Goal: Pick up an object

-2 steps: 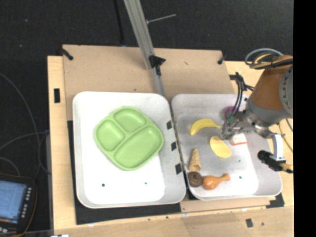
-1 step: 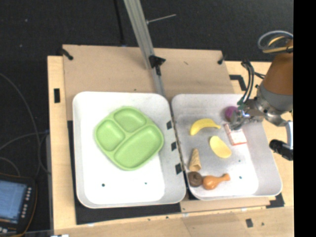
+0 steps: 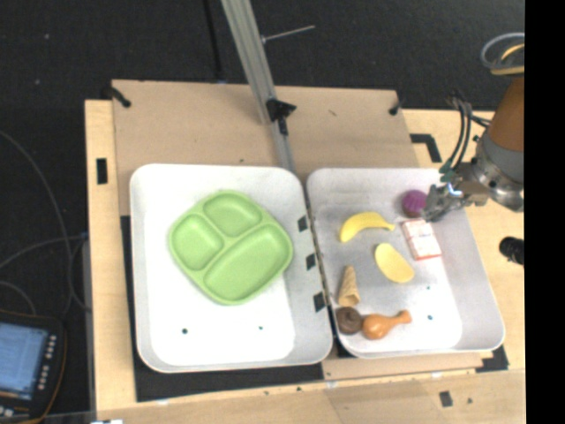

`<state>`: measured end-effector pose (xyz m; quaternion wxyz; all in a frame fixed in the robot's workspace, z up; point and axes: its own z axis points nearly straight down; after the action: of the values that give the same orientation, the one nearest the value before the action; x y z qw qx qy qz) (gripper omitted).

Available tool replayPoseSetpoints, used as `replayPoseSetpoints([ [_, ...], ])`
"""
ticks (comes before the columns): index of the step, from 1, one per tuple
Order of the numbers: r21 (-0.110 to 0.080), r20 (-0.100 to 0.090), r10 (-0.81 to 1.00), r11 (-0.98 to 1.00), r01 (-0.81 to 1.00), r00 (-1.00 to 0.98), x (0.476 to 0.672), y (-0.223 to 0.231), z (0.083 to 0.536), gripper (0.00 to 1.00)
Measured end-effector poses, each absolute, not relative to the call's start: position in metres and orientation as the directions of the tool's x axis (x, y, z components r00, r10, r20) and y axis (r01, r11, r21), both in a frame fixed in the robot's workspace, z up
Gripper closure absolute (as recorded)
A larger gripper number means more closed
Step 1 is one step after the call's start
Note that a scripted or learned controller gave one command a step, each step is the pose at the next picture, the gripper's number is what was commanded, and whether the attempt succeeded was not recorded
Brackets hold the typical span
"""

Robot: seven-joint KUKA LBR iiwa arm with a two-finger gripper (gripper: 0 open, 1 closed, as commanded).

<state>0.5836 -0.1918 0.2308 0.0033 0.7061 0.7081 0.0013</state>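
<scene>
Hovering at the right bin's point(image 3: 477, 276) far right edge, hand point(image 3: 439, 200) poised low beside a purple ball point(image 3: 413, 203) and just above a small white-and-red box point(image 3: 421, 239); impossible to tell whether clenched or released, too small and blurred. Nothing seen between the tips, so no grasp to claim. Judged to be the approach step of the pick, not yet a lift. Next move likely calls for settling on one target, probably the ball or the box as nearest, centring over it, lowering squarely, then closing and rising without nudging the neighbours. Spreading outward across the right bin: a yellow banana point(image 3: 364, 225) left of the box, a yellow oval piece point(image 3: 393, 263) below the box, an ice-cream cone point(image 3: 349, 285) near the bin's left wall, a brown doughnut-like piece point(image 3: 349, 320) below the cone, and an orange drumstick-shaped toy point(image 3: 385, 323) touching or just beside that piece. Further left, the left bin point(image 3: 159, 325) holding a green divided plate point(image 3: 231, 246), tilted at an angle, its compartments bare. Both bins resting side by side on the table point(image 3: 101, 237).
</scene>
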Motion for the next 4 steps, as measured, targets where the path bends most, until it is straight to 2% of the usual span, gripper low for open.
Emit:
replayPoseSetpoints([
  [1, 0.004, -0.002, 1.0, 0.003, 1.0, -0.003, 0.584, -0.193, 0.256, 1.0],
  [4, 0.0, 0.001, 1.0, 0.007, 1.0, -0.007, 0.563, -0.037, 0.229, 1.0],
])
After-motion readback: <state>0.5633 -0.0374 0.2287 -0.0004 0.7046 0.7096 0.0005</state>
